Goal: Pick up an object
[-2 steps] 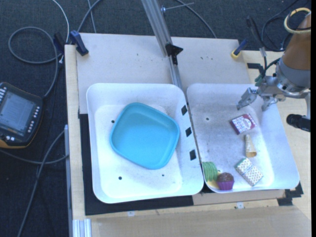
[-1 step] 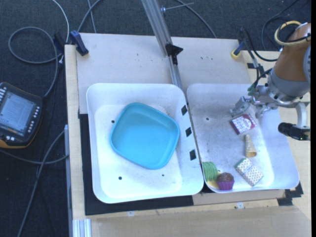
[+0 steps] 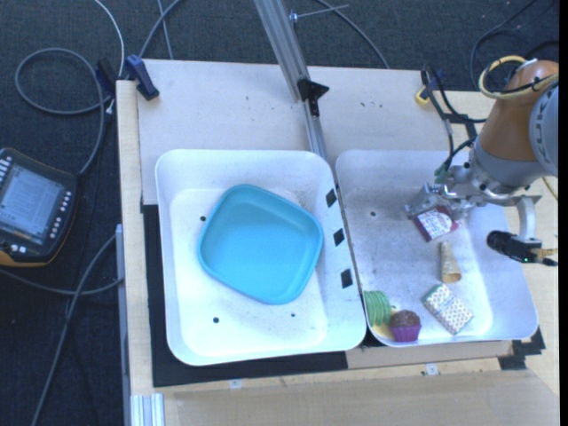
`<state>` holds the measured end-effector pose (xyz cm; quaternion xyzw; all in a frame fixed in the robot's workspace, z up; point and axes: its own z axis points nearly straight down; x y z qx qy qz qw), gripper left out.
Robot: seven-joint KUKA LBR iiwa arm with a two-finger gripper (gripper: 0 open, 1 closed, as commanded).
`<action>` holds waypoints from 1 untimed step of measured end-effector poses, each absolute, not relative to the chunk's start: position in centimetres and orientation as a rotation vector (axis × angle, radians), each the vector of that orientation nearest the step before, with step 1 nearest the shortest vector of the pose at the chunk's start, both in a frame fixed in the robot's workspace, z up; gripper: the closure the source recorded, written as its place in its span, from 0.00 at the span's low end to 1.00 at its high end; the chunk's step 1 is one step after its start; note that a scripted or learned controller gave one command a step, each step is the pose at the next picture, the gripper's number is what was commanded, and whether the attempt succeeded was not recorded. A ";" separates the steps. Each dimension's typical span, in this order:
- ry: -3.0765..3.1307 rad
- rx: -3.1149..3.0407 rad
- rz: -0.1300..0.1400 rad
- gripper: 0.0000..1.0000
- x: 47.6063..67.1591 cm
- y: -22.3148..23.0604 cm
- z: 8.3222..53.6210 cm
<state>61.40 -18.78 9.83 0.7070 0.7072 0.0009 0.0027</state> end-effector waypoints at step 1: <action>2.217 2.212 0.011 1.00 61.6 -18.7 11.2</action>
